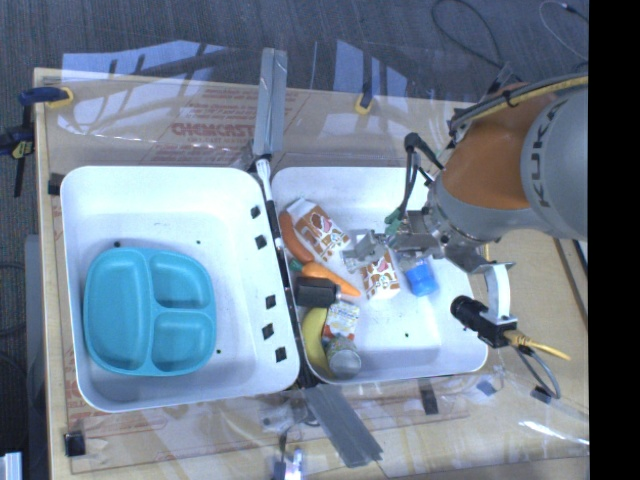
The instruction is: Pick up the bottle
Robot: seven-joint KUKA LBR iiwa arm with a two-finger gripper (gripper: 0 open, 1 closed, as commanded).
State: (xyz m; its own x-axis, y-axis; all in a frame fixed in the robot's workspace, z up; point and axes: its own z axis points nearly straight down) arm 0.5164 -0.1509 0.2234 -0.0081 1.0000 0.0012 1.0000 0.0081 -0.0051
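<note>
Faint mirrored red lettering on the bench (215, 128) is unreadable.

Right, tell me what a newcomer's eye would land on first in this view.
First the blue divided tray, lying alone in the left bin. Then the grey arm with its orange band, reaching from the right over the right bin, its hand down among a heap of packets, a carrot and a bottle at that bin's near-left corner.
</note>
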